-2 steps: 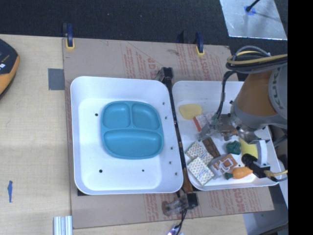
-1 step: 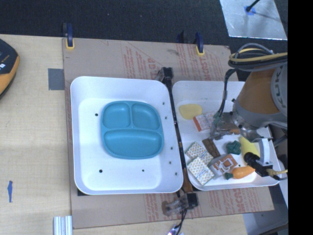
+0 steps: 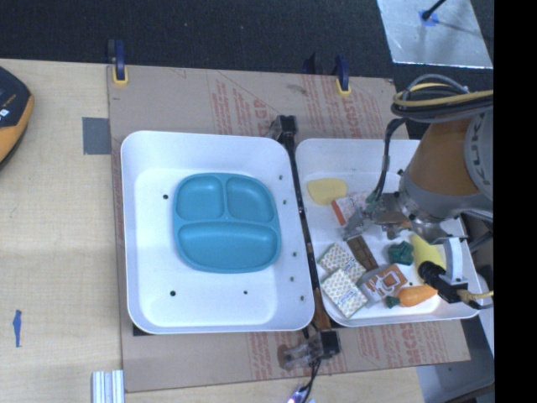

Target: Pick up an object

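**Arm low over the cluttered right bin**

A brown cardboard sheet [image 3: 210,99] covers the wooden bench, clipped at its far edge by two blue-and-yellow clamps. On it sit the two white bins, touching along their inner sides. The left bin [image 3: 143,225] holds a blue divided plate [image 3: 226,222] with three compartments, lying flat near the middle.

The arm [image 3: 449,162] comes in from the right, its orange band above the wrist and a loop of black and yellow cable over it. It hangs above the right bin [image 3: 336,151], hiding much of the bin's far right part.

The gripper [image 3: 369,214] points left and down into the clutter (whether it is wide, narrow or holding anything cannot be told from here).

The loose objects lie in the right bin: a pale yellow piece [image 3: 325,191] near the far left corner, two checked packets [image 3: 340,275] near the front left, a brown-and-white packet [image 3: 384,282] beside them, a small orange carrot-shaped toy [image 3: 417,295] at the front, and a green piece [image 3: 400,250] next to a yellow one just below the wrist.
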Controlling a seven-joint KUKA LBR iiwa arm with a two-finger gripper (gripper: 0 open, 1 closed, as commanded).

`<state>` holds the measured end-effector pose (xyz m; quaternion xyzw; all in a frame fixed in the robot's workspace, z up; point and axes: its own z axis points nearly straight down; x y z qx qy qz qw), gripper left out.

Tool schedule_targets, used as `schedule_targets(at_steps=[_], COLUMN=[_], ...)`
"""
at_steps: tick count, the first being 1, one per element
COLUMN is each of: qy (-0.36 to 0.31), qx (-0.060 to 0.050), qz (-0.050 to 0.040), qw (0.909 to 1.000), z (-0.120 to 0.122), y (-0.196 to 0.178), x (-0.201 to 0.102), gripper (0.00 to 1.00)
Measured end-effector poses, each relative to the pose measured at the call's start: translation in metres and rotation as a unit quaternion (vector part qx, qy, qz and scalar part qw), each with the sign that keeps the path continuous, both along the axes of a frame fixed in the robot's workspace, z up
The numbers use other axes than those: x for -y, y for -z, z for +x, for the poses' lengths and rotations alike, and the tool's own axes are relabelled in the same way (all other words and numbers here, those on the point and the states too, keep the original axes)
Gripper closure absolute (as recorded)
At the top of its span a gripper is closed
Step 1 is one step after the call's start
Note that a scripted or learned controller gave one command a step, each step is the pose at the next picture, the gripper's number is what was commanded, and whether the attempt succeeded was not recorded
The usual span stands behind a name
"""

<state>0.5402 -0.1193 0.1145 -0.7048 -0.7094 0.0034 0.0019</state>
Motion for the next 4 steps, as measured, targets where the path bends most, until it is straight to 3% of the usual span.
schedule_targets(at_steps=[1,2,3,4], qy=[-0.001,0.0,-0.001,0.0], qx=[0.004,0.007,0.0,0.004], qz=[0.0003,-0.0007,0.0013,0.001], qw=[1.0,1.0,1.0,1.0], z=[0.029,0.121,0.091,0.117], y=[0.024,0.02,0.023,0.022], x=[-0.01,0.043,-0.001,-0.027], gripper=[0.0,0.0,0.0,0.0])
